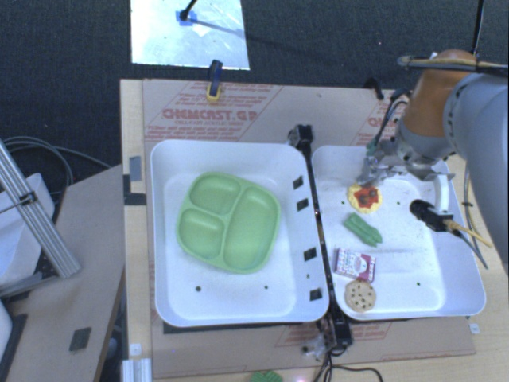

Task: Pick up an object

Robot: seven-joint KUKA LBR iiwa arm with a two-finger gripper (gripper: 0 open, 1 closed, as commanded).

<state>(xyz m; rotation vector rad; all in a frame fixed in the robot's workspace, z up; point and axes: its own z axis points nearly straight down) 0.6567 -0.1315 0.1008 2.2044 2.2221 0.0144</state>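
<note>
The right bin (457,289) holds a small yellow pizza slice with red topping (365,198), a green pea pod (363,228), a pink and white packet (355,264) and a brown cookie (360,295). My gripper (372,176) hangs low over the bin's far part, its tips just above and touching the upper edge of the pizza slice. The fingers are too small and blurred to read. The left bin (171,293) carries a green divided plate (229,222).
The bins' dividing rims with black clips (308,205) run between the two bins. The arm's grey body (477,126) covers the right bin's far right corner. A yellow and blue clamp (214,82) sits on the board behind the left bin.
</note>
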